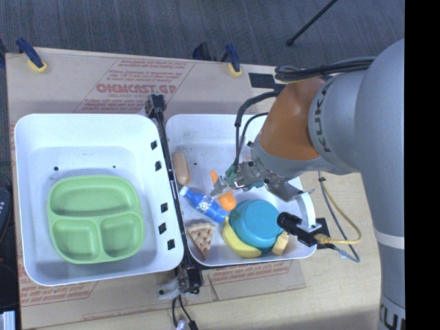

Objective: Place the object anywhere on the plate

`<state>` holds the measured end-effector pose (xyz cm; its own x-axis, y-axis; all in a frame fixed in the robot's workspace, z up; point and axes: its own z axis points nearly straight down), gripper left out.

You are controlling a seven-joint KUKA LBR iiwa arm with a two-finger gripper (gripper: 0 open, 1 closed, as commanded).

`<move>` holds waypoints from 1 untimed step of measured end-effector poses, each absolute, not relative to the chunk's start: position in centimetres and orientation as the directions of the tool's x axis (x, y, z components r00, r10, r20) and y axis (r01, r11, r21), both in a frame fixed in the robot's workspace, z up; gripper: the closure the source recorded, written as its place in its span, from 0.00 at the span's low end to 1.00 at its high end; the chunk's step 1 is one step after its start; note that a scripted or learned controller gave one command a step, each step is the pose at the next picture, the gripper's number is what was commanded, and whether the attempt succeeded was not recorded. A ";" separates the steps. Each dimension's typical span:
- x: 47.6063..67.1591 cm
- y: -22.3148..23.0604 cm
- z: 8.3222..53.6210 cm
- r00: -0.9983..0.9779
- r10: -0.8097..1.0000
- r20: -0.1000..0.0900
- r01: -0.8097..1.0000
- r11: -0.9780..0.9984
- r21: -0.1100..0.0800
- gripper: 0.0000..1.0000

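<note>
A light green three-compartment plate (96, 218) lies in the left bin (34, 143). The right bin (199, 126) holds toy food: a tan bread roll (181, 167), a blue bottle-like toy (204, 204), an orange piece (226, 201), a pizza slice (200, 238), a banana (239, 245) and a blue bowl (259, 223). My gripper (234, 179) hangs low over the middle of the right bin, just above the orange piece and the blue toy. A small orange carrot-like toy (214, 178) sits just left of the fingertips.
A black divider clip line (165, 177) runs between the two bins. The arm's orange band and grey body (309, 126) cover the right bin's far right side. Cables (337, 236) trail off the bench at right.
</note>
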<state>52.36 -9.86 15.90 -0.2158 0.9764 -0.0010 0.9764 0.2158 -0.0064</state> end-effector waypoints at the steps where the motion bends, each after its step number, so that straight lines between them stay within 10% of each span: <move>1: 48.4 -4.1 24.2 -0.092 0.996 0.000 0.996 0.092 -0.004 1.00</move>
<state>48.43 -4.10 24.23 -0.0924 0.9957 0.0003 0.9957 0.0924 -0.0040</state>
